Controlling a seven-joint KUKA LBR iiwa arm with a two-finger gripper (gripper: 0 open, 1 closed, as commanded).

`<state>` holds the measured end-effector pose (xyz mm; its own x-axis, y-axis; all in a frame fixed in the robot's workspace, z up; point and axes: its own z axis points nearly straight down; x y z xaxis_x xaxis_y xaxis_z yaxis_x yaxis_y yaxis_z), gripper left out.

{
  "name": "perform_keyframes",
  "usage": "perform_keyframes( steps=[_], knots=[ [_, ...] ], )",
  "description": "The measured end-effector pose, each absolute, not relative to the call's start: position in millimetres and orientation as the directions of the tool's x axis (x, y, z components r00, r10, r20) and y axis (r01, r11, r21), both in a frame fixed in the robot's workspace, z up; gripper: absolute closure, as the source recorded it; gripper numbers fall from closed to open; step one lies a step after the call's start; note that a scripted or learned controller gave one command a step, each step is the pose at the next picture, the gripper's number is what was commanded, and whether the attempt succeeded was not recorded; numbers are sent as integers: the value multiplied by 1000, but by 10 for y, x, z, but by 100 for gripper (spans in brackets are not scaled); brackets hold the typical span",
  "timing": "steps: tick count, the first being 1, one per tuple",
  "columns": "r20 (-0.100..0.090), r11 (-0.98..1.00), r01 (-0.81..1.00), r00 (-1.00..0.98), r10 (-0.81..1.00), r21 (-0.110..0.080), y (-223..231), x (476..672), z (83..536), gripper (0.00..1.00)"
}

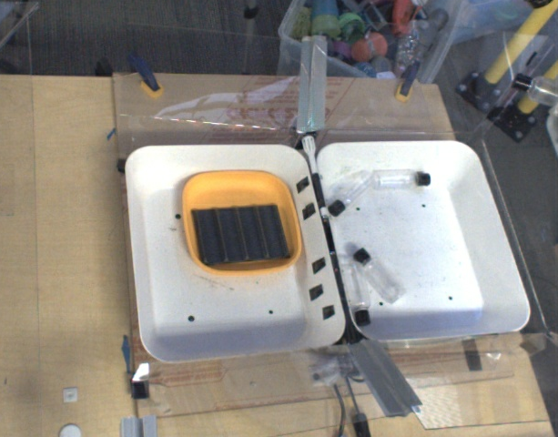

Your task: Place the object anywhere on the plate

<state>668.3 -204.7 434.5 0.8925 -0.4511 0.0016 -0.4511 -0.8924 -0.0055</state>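
An orange square plate [197,192] lies in the left white bin [156,280], a little above its middle. A black ribbed rectangular object [240,234] rests flat on the plate and covers most of its lower half. In the right white bin [479,262] lie several clear plastic tubes with black caps. One tube [392,180] is near the top. Another tube [348,194] is by the divider, and a third tube [377,278] is low in the bin's left part.
A black-tabbed divider [317,244] runs between the two bins. A clear box of coloured toys [370,12] stands behind the bins. Yellow and black hardware [524,35] sits at the upper right. Wooden bench surface [51,244] lies to the left.
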Motion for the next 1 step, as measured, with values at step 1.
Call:
perform_keyframes(
  steps=[1],
  knots=[
    [1,-979,-206,979,-206,-5,-2191,6682,4340,100]
  ],
)
